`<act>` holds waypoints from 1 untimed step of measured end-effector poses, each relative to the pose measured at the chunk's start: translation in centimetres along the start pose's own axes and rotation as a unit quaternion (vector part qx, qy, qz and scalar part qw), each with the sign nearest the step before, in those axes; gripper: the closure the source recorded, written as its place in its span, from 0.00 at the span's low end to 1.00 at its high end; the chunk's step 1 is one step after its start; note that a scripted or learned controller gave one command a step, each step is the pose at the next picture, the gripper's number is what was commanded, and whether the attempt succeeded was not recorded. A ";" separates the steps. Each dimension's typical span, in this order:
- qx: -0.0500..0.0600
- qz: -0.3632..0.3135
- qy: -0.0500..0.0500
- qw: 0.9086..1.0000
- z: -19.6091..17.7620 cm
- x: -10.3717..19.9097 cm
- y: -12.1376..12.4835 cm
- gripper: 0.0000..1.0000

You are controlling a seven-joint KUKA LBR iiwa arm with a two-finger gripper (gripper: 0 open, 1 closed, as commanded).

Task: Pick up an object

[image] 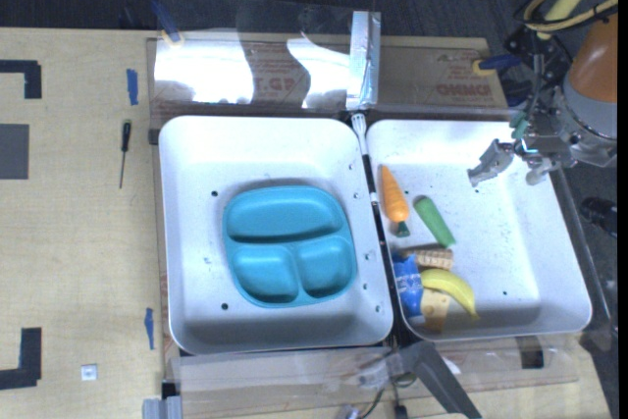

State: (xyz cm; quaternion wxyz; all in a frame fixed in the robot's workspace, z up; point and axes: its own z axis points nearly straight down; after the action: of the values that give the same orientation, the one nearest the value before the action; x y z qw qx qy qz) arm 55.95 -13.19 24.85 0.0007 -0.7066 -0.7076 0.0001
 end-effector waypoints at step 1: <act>0.004 -0.043 0.001 0.999 10.9 3.7 2.9 0.00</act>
State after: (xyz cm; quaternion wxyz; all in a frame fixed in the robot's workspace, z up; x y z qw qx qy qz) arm 58.86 -9.47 13.91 0.0041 -0.6758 -0.7370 0.0024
